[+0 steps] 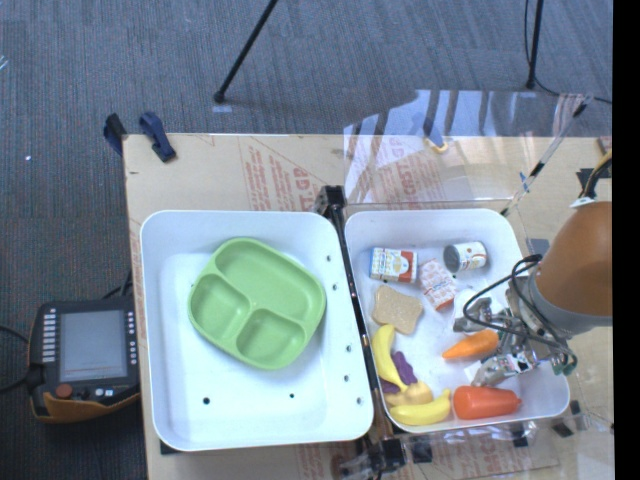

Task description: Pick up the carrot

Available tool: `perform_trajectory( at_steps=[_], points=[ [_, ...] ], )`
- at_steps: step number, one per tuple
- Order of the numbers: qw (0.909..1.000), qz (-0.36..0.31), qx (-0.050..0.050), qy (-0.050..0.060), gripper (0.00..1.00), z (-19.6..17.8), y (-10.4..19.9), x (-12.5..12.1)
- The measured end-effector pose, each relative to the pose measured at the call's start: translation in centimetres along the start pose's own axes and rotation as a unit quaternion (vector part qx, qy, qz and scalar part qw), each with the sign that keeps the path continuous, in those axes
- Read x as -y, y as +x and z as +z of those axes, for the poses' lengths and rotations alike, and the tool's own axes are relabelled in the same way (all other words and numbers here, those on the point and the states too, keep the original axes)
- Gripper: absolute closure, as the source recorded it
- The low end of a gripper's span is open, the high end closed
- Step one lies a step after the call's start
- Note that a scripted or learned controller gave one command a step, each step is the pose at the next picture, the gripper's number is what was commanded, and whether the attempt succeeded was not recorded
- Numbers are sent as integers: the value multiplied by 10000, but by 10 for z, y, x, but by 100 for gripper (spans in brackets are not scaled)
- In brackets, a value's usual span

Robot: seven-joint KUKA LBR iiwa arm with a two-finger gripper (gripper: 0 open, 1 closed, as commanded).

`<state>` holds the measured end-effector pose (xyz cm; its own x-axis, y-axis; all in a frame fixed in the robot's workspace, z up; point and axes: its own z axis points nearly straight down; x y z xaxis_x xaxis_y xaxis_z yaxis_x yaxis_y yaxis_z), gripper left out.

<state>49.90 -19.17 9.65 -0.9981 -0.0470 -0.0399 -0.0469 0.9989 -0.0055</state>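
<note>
Gripper [507,365] beside smooth, tapered orange carrot [470,346].

Pincer [503,356] beside carrot [471,346]

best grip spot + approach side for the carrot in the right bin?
Grip the carrot across its thicker middle, coming straight down from above. It lies flat on the bin floor, long axis running roughly left-right and tilted slightly, so the fingers should close across the narrow width. The gripper is at its right end, and the red-orange piece sits below, apart from it.
</note>
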Motion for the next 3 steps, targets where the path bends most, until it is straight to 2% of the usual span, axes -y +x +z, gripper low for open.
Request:
perform_trajectory(
  at_steps=[1, 2, 3],
  points=[
    [9996, 290, 44, 36, 0, -2, 4, -21],
    [9802, 1979, -13, 23, 0, 1, 10, -3],
    [9438, 3301, -192, 35, 0, 11, -41, 10]
  ],
)
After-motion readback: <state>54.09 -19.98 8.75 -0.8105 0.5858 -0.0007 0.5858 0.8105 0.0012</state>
